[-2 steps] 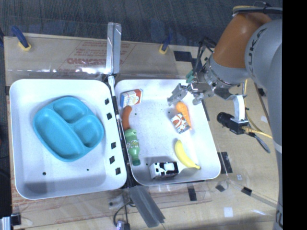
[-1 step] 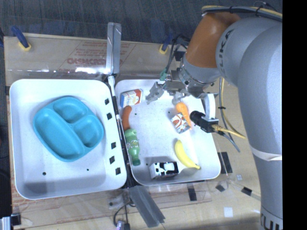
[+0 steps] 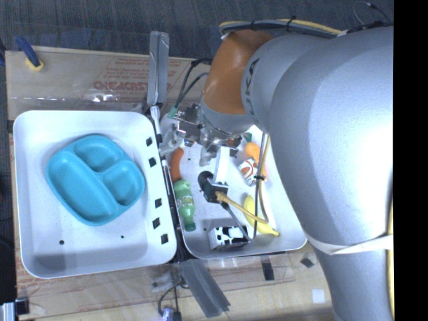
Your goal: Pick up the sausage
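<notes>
- Sausage (image 3: 176, 164): reddish-brown and short, lying lengthwise close against the left wall of the right bin (image 3: 198, 241), just above a green bottle (image 3: 185, 204).
- Probably light, a toy by the look.
- Smooth and rounded, so likely slippery and apt to roll or squirt out under a hard pinch.
- Best taken across the narrow middle, squeezing the long sides rather than the ends; little room on the wall side.
- Claw (image 3: 194, 142) low in the same bin, just beside the sausage's upper end; cannot tell whether wide or narrow, being tucked under the wrist.
- Banana (image 3: 257, 218) and orange carrot-like piece (image 3: 252, 150) apart to the right, out of the way.
</notes>
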Controlling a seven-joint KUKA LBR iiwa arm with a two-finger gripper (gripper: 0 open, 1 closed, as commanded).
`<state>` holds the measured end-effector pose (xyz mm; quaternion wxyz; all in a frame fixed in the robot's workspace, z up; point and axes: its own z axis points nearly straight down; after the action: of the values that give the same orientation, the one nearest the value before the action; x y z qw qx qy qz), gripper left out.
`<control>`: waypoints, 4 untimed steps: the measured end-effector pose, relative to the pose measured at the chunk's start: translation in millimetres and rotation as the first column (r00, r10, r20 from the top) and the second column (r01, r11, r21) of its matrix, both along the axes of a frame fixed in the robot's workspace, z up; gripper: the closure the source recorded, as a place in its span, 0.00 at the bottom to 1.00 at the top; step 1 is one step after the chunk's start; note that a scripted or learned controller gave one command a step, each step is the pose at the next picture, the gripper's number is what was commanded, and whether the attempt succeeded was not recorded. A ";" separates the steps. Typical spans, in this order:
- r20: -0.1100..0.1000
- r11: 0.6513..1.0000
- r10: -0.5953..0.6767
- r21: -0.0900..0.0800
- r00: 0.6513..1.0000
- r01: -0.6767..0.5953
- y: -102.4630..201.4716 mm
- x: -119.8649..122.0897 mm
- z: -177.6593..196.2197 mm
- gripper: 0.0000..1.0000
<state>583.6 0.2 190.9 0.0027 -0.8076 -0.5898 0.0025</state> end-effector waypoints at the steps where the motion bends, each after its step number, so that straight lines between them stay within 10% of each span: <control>1: 0.001 1.000 -0.012 -0.001 1.000 0.012 -42.5 -20.6 -0.2 0.00; 4: 0.005 0.995 0.096 0.000 0.995 -0.096 -110.7 62.1 -98.7 0.00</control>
<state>645.7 -110.5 92.2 0.0011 -0.7785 -0.6277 0.0004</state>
